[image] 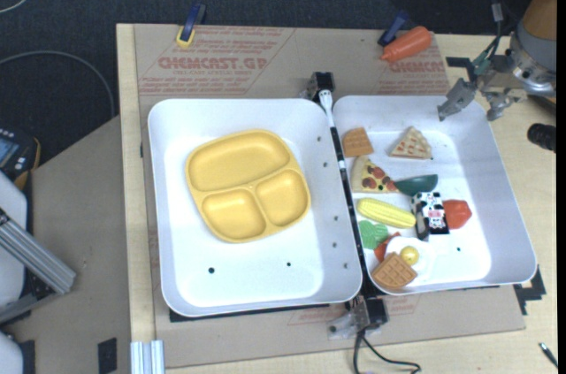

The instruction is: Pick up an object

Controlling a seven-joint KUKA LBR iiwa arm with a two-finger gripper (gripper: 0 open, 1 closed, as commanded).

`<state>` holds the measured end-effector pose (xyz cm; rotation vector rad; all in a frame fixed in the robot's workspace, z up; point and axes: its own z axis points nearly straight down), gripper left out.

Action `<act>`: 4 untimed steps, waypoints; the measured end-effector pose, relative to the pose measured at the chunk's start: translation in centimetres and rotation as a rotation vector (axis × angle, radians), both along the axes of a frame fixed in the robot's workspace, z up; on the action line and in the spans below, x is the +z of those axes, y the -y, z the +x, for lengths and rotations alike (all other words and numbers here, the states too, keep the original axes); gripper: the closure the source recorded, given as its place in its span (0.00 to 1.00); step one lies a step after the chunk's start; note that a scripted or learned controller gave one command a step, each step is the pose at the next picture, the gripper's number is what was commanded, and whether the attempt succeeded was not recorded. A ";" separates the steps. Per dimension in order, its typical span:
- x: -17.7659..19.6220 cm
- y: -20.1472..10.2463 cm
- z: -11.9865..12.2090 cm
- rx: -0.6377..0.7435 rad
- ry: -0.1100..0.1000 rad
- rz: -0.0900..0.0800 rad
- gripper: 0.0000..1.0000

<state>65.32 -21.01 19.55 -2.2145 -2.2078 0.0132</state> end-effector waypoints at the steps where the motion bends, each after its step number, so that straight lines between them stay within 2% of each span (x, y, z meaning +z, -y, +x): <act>1: 1.0 0.0 0.3 0.003 0.015 -0.004 0.00; 2: -5.4 -0.1 0.4 0.005 0.009 -0.002 0.00; 3: -10.5 -0.2 0.5 0.004 0.017 -0.003 0.00; 4: -8.9 -0.2 0.7 0.007 0.025 -0.006 1.00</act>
